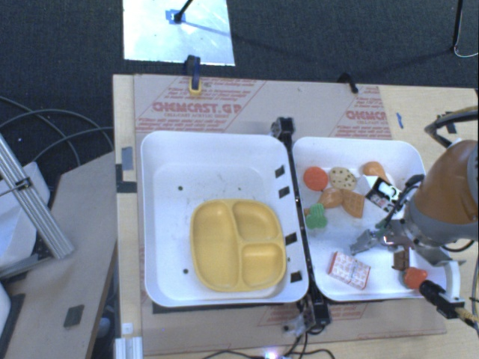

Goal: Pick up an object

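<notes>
The bench has a light wooden top printed with red lettering along its far part. Two shallow white bins rest directly on it, side by side and touching along their inner edges. The left bin occupies the middle of the bench; the right bin sits toward its right end. A blue-and-yellow clamp grips the far edge.

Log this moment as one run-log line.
arm: over right white bin | gripper: low, above red-patterned flat packet, nothing held | yellow divided plastic tray: left white bin
</notes>
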